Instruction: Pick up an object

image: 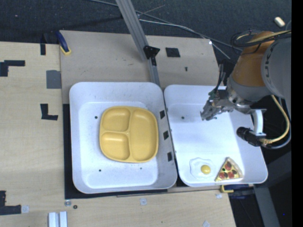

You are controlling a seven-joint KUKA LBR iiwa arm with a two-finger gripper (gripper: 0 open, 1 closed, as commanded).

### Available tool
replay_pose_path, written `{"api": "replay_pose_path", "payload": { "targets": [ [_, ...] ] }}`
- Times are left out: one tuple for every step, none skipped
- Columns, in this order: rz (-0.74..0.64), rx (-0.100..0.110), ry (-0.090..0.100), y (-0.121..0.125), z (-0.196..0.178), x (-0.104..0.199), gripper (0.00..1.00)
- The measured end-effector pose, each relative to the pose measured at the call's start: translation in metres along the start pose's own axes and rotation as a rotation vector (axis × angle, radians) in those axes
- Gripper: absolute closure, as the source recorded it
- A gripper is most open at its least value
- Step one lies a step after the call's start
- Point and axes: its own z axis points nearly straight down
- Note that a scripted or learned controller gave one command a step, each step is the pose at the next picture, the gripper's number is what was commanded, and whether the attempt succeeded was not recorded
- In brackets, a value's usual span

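Note:
A toy fried egg (200, 167) and a toy pizza slice (229, 170) lie side by side at the near edge of the right bin (189, 136). My gripper (209, 113) hangs over the far part of that bin, well away from both toys, with its dark fingers pointing down to the left. Nothing shows between the fingers. A yellow divided plate (129, 134) rests in the middle of the left bin (85, 141).
A slanted metal pole (137, 30) rises behind the bins. The grey arm with its orange band (253, 70) and cables (265, 136) reaches over the right bin's far right side. Black tape marks dot the wooden bench (28, 126).

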Motion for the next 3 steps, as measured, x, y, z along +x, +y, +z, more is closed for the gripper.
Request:
{"api": "replay_pose_path", "payload": {
  "targets": [
    [0.000,0.001,0.000,0.001,-0.051,0.000,1.00],
    [-0.004,0.006,0.002,0.001,-0.049,0.052,1.00],
    [-0.006,0.006,0.003,-0.015,-0.057,0.110,1.00]
  ]
}}
